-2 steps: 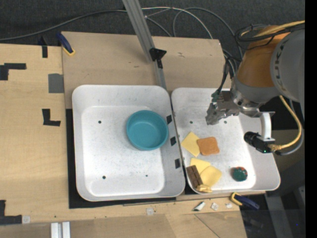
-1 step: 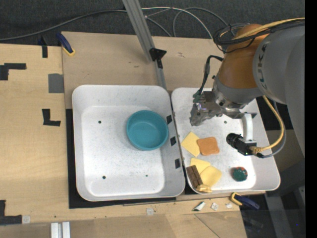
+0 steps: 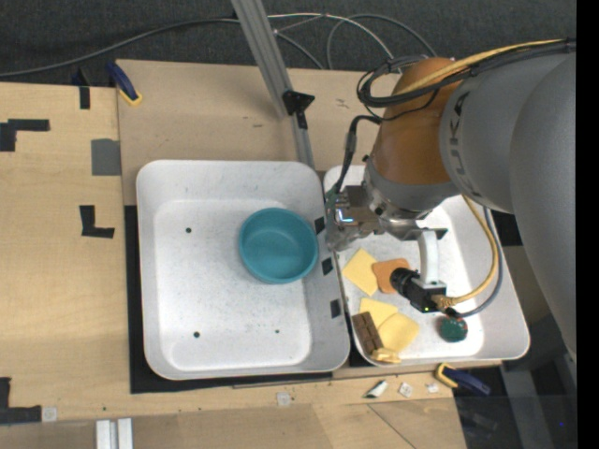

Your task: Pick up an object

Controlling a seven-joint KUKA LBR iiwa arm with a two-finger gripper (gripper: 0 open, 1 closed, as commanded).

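Note:
In the left bin (image 3: 178, 251) a teal bowl (image 3: 277, 244) stands upright near the right wall. The right bin (image 3: 496, 340) holds yellow flat pieces (image 3: 359, 271) (image 3: 391, 323), an orange piece (image 3: 388, 272), a brown block (image 3: 366, 332) and a small dark green round thing (image 3: 453, 329). My gripper (image 3: 348, 224) hangs low over the right bin's left side, just above the upper yellow piece and next to the wall between the bins. The grey and orange wrist (image 3: 416, 148) hides the bin's back half.
A slanted metal pole (image 3: 271, 73) crosses behind the left bin. A black connector (image 3: 417, 291) with a yellow cable (image 3: 482, 283) lies over the right bin's middle. Cables run across the dark floor at the back. Small clips lie along the bench's front edge (image 3: 393, 388).

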